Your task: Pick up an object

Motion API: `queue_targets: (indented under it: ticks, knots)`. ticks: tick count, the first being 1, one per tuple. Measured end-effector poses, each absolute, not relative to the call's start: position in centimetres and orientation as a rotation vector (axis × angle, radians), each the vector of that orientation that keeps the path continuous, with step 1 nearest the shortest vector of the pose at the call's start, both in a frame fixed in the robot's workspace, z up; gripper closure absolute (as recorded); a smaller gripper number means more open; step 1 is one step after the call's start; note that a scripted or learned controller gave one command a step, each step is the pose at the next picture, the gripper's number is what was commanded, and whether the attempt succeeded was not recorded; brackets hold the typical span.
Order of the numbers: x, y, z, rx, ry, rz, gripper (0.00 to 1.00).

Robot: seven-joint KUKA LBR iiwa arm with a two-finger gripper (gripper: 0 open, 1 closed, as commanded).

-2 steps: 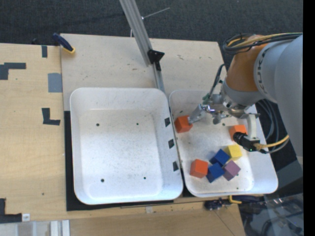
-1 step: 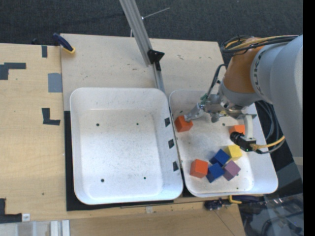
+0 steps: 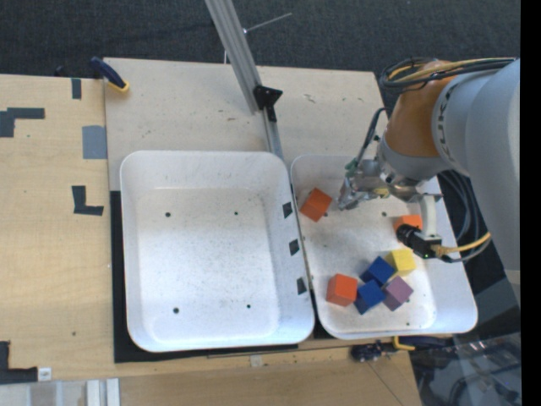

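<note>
Orange block [image 3: 316, 204] sits in the right bin [image 3: 452, 315], up near that bin's far-left corner and close to the wall it shares with the left bin [image 3: 203, 252]. It looks like a matte cube, tilted so one corner points toward the divider. The end effector [image 3: 348, 200] is right beside it, just to the block's right, hanging low over the bin floor. Honestly can't tell if the fingers are open or closed, the metal bits are too small and blurry, and nothing shows the block between them.

Rest of the blocks are bunched at the near side of the right bin: a second orange cube [image 3: 342, 289], two blue cubes [image 3: 373, 283] touching each other, a yellow one [image 3: 404, 260] and a purple one [image 3: 397, 292] snug against the blue pair. All the same chunky look with soft edges. A small orange piece [image 3: 410, 222] sits by the right wall, near a black cable.

Both bins are shallow white plastic trays with rounded corners and speckled, scuffed floors. The arm [image 3: 456, 125] is smooth grey with an orange band, coming in from the table's right edge. The table [image 3: 51, 218] itself is pale plywood with grey tape patches, and a slim aluminium bar [image 3: 237, 45] slants across its far side.
</note>
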State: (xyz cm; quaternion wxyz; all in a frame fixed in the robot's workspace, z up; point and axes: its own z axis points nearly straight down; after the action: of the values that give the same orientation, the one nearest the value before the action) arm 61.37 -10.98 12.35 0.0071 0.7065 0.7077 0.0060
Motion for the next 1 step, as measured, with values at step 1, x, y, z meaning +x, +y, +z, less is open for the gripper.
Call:
queue_targets:
  ticks: [1]
  knots:
    - [61.19, -11.19, 18.64, 2.217, 2.220, 0.004, 1.00]
